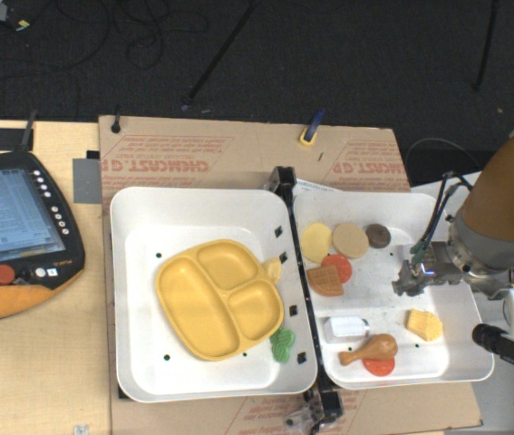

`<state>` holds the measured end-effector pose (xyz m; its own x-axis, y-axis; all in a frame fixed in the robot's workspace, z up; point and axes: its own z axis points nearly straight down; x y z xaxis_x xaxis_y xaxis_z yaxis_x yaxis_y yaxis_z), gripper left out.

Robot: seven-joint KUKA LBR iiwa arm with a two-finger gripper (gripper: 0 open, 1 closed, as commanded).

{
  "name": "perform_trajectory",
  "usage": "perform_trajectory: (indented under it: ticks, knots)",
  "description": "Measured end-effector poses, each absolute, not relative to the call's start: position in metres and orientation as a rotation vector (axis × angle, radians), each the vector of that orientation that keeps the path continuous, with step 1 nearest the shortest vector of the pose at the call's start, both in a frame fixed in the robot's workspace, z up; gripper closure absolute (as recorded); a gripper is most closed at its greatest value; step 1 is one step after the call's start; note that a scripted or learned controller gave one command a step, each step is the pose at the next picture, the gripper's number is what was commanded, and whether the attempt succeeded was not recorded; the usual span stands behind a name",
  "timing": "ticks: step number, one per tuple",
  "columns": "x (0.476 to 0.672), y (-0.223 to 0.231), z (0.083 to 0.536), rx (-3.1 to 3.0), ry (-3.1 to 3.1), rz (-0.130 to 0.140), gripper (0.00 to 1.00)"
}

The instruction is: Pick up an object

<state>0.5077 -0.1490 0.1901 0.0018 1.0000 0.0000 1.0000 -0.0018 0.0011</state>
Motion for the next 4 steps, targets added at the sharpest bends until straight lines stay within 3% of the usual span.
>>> perform_trajectory:
  ticks: [1,3,4]
  knots:
    - [0.508,-0.15,0.23,2.22,2.22,0.002,1.0]
    - [0.533,-0.045,0.228,2.218,2.229,0.001,1.0]
    - [0.556,0.008,0.22,2.219,2.228,0.0,1.0]
